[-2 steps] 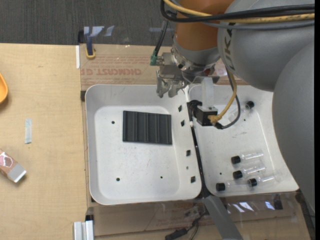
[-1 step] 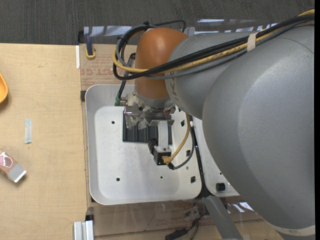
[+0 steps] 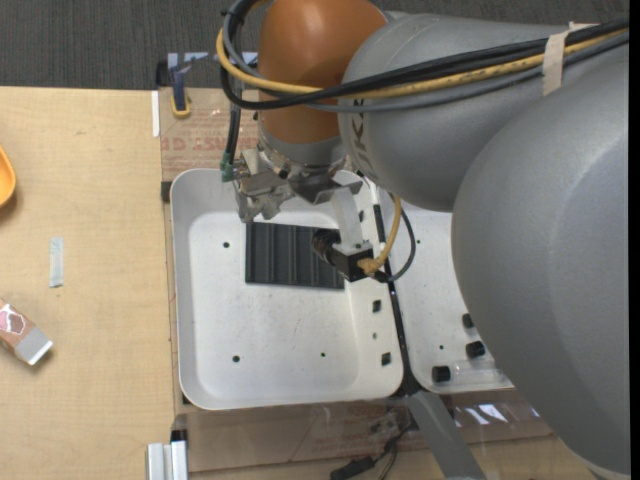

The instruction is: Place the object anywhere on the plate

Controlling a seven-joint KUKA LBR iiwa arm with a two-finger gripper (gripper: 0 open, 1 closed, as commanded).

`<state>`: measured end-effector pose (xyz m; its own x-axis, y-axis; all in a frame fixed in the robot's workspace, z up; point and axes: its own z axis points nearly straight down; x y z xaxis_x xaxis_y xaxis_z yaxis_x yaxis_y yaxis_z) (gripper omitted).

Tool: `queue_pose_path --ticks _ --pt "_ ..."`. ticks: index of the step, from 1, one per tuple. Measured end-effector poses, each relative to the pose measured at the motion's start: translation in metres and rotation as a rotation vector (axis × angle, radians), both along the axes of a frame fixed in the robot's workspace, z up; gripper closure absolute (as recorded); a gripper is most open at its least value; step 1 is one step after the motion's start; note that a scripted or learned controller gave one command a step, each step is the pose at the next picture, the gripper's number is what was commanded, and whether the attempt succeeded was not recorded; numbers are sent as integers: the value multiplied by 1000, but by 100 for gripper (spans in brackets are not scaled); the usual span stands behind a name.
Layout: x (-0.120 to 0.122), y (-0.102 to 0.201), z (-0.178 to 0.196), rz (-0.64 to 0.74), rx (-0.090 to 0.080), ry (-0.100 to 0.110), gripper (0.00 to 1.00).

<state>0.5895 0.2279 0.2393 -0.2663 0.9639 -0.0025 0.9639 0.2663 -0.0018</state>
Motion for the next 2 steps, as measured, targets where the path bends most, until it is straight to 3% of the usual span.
queue_pose_path --ticks 1,2 --pt "0 0 0 0 0 0 0" --pt "-9 -15 -117 -219 0 2 0"
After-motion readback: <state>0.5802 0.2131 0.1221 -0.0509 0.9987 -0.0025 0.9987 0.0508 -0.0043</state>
